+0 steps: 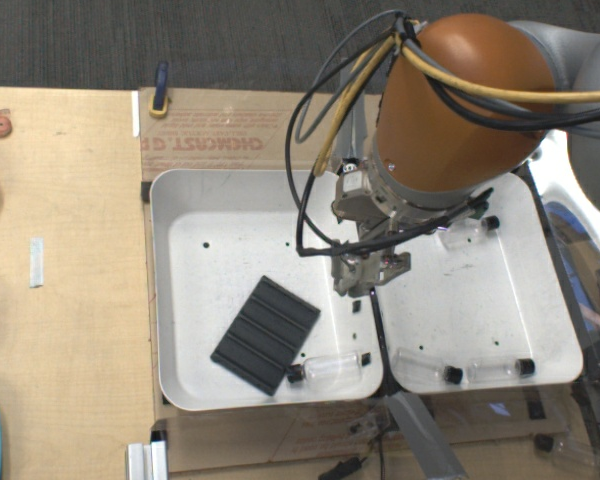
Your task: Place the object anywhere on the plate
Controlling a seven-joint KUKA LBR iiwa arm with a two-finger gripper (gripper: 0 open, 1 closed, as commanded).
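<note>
You see the gripper (365,276) at frame centre, above the seam between the 2 white bins, apparently for a pick, while the ribbed black rectangular plate (266,334) lies lower left.

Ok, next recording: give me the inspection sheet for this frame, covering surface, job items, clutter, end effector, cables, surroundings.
Surface: two white bins, left bin and right bin, on brown cardboard.
Job's things: black ribbed plate lies flat in left bin; clear tube with black caps beside its lower corner.
Clutter: more clear tubes in right bin.
Grippers: end effector hangs over the bins' shared edge; finger state unclear.
Cables: yellow and black cables loop off the wrist.
Surroundings: wooden bench, blue clamp.
</note>
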